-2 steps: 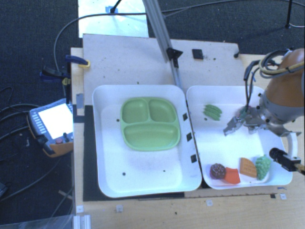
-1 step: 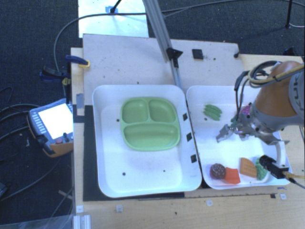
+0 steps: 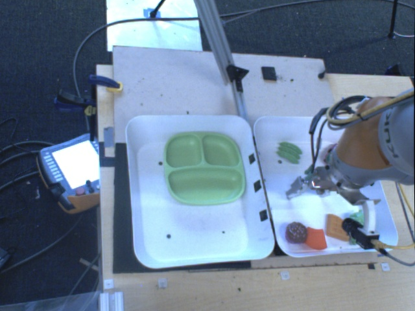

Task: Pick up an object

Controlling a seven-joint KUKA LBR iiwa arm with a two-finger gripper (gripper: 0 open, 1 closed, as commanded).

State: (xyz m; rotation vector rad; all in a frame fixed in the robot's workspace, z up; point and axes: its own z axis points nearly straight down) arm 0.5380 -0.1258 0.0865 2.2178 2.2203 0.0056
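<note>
Tool (image 3: 299, 188) low over right bin (image 3: 272, 173), arm (image 3: 369, 148) bent

On the tabletop (image 3: 194, 76), the left shallow white bin (image 3: 149, 238) holds a pale green three-compartment plastic plate (image 3: 204, 167), while in the right white bin (image 3: 272, 135) the grey arm's pincer (image 3: 299, 188) hovers between a small green ridged item (image 3: 289, 151) above and a brown round piece (image 3: 296, 231), an orange-red chunk (image 3: 316, 238) and a tan wedge (image 3: 335, 227) near the frame's lower right.

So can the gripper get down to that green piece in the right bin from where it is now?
Probably yes. The green piece lies alone on bare bin floor in the right bin, and the gripper hangs just beside it with nothing between them.
</note>
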